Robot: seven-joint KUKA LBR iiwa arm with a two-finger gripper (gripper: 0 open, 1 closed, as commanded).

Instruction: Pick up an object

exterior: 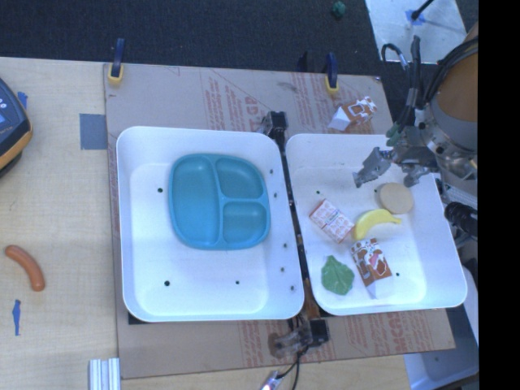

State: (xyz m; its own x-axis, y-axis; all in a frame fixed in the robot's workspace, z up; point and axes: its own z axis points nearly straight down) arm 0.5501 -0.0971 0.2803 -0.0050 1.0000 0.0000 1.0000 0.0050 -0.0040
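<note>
Camera view shows two glossy white plastic bins: the left bin (138,295) bears a smooth teal divided plate (218,200); the right bin (443,287) bears a round tan disc (395,197), a curved yellow banana (377,220), a small red-and-white printed carton (331,219), a crinkled green leaf (337,275) and a brown printed packet (370,261). The grey metal gripper (392,165) hovers just above the disc; whether it is spread or clenched cannot be told, and nothing shows between its tips.

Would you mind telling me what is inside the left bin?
A blue divided plate lies in the left bin, its three compartments bare. Whatever is beneath the plate is covered.
</note>
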